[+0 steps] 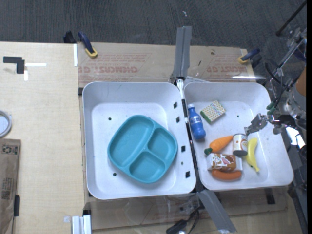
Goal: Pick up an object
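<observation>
Two white bins sit side by side; I see my gripper (pixel 255 124) over the right bin (pixel 273 177), fingers apart and holding nothing. Just below it lie a small can (pixel 239 144) and a banana (pixel 252 154) (touching each other), beside a carrot (pixel 222 142).

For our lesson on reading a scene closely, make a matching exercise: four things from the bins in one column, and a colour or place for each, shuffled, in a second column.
Things:
1. divided plate
2. bottle
3. banana
4. carrot

Descriptions:
A. yellow, nearest the right bin's right wall
B. orange, near the middle of the right bin
C. light blue, in the left bin
D. dark blue, beside the divider between the bins

Pairs: 1-C, 2-D, 3-A, 4-B
</observation>
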### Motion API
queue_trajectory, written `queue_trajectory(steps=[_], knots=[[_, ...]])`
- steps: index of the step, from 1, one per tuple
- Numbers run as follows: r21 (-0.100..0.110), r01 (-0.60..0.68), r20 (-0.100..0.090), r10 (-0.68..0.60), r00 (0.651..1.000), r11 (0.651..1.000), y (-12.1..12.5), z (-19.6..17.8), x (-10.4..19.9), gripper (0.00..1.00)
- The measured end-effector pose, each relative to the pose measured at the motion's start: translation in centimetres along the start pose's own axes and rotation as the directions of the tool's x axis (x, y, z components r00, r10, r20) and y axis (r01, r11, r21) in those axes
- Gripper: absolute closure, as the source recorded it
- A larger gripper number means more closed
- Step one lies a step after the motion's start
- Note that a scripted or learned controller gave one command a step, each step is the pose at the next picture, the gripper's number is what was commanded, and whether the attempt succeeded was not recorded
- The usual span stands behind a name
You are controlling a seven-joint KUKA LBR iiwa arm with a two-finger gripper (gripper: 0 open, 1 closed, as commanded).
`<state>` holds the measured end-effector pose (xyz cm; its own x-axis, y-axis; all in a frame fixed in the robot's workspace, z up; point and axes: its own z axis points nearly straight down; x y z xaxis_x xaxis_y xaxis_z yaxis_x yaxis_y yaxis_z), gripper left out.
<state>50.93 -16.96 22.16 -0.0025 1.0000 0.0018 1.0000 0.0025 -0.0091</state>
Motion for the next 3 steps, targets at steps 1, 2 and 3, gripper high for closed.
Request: queue_trajectory(steps=[1, 2, 3], knots=[[-0.004, 0.070, 0.000, -0.070, 0.998, 0.998, 0.3, 13.2, -2.8, 0.00], [-0.007, 0.069, -0.001, -0.069, 0.998, 0.998, 0.6, 12.2, -2.8, 1.00], [-0.003, 0.152, 0.002, -0.152, 0.988, 0.988, -1.1, -0.2, 0.5, 1.00]])
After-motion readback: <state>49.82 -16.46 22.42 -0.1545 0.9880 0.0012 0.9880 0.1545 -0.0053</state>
